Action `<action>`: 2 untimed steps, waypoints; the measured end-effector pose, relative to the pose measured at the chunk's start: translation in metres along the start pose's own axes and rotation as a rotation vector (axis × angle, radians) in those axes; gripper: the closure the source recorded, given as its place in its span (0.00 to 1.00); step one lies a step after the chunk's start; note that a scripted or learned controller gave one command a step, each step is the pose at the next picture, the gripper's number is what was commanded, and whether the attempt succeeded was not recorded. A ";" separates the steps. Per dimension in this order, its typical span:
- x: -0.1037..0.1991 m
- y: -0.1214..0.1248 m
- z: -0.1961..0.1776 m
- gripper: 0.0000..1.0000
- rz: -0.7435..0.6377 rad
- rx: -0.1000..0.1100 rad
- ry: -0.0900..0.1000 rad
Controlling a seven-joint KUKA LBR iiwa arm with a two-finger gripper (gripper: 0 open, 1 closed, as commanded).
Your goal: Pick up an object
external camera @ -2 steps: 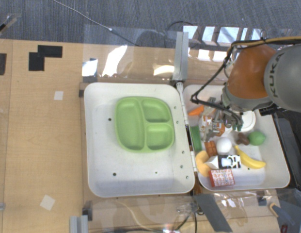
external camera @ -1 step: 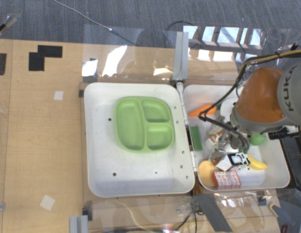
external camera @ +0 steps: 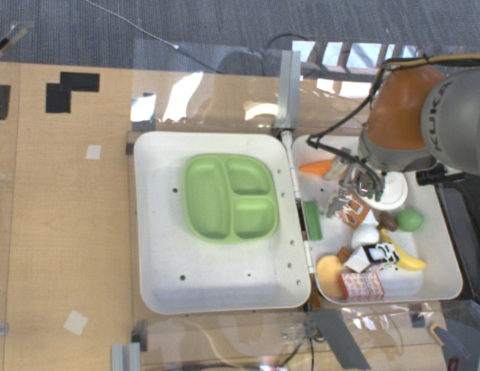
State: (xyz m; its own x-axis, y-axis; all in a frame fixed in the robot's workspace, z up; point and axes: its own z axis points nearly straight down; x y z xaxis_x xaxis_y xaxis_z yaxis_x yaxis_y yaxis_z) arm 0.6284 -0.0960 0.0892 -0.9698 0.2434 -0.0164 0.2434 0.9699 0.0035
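Note:
The right bin [external camera: 448, 284] holds a heap of small objects. An orange carrot [external camera: 315, 168] lies at its far left, with a green block [external camera: 311, 222] along the left wall. Nearer the front are an orange round fruit [external camera: 328, 270], a red carton [external camera: 363, 286], a yellow banana [external camera: 410, 261] and a black-and-white box [external camera: 376, 254]. A green lime [external camera: 410, 220] and a white round lid [external camera: 392, 192] lie to the right. My gripper [external camera: 353, 188] hangs low over the bin's middle, just above a brown-and-white packet [external camera: 352, 210].
The left bin [external camera: 158, 277] carries a green divided plate [external camera: 229, 196]. A metal post [external camera: 288, 83] stands at the back between the bins. The grey arm with its orange band [external camera: 402, 107] covers the right bin's far right corner. Wooden bench lies to the left.

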 end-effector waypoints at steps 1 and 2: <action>0.055 -0.008 -0.003 0.00 0.047 0.001 -0.001; 0.081 -0.036 -0.004 0.00 0.028 0.000 -0.005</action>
State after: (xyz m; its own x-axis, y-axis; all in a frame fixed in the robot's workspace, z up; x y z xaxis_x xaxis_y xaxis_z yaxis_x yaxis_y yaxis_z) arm 0.5412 -0.1109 0.0914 -0.9625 0.2705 -0.0216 0.2705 0.9627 0.0041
